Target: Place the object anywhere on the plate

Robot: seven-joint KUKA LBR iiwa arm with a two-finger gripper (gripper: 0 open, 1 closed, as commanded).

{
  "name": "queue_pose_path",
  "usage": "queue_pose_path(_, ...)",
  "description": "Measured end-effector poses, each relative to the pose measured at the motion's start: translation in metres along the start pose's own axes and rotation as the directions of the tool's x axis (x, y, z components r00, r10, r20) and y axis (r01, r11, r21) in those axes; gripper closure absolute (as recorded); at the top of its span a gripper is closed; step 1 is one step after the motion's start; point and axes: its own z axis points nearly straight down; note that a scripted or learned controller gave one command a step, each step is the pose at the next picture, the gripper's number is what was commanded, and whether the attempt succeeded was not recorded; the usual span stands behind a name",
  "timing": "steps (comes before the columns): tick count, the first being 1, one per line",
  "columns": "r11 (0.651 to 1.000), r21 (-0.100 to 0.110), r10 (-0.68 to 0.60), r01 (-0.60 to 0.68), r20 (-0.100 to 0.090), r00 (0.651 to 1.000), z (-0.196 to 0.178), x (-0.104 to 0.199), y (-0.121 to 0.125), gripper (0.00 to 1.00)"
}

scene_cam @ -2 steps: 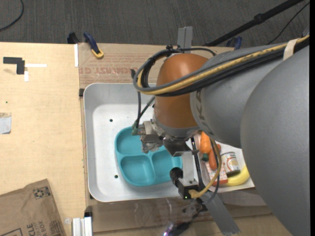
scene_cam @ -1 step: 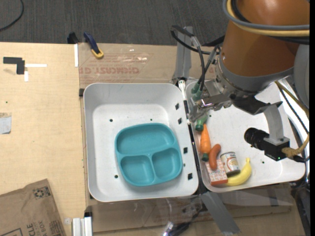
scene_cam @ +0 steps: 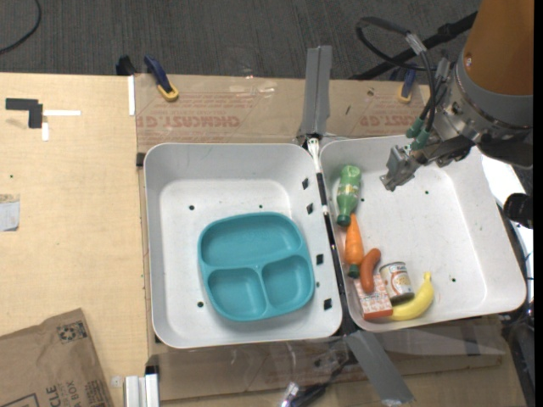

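Nearest you, at the front of the right-hand white bin [scene_cam: 475, 253], you have a small cluster of toy food: a yellow plastic banana [scene_cam: 417, 298] curled at the front edge, a small tin can with a red-and-white label [scene_cam: 395, 278] just behind it and touching it, a flat red-and-white packet [scene_cam: 376, 302] to their left, and a short red-brown sausage [scene_cam: 369, 268] leaning over that packet. Just behind them an orange carrot [scene_cam: 353, 241] lies along the bin's left wall, and beyond that a green plastic bottle [scene_cam: 346, 192] lies against the same wall.

Across the divider, in the left-hand white bin [scene_cam: 170, 253], you see the teal plastic plate with three compartments [scene_cam: 256, 264], and nothing rests in any compartment. So you should judge the task as barely begun: no object has reached the plate, and every candidate sits in the other bin.

Farthest back, the gripper [scene_cam: 392, 176] hangs over the rear of the right bin, to the right of the green bottle and apart from it. Nothing shows between its fingers; whether the jaws are spread or pressed together, you cannot tell from this slant. What is left, by your reckoning, is the whole job: grasp one item, carry it left over the divider, and set it down on the plate.
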Motion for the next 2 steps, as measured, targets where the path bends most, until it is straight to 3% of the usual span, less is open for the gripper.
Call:
queue_pose_path(1, 0.947, 0.0, -0.321, 0.321, 0.0, 0.947, 0.0, -0.029, -0.01, 1.0)
queue_pose_path(2, 0.979, 0.0, -0.203, 0.203, -0.001, 0.979, 0.093, 0.036, 0.013, 1.0)
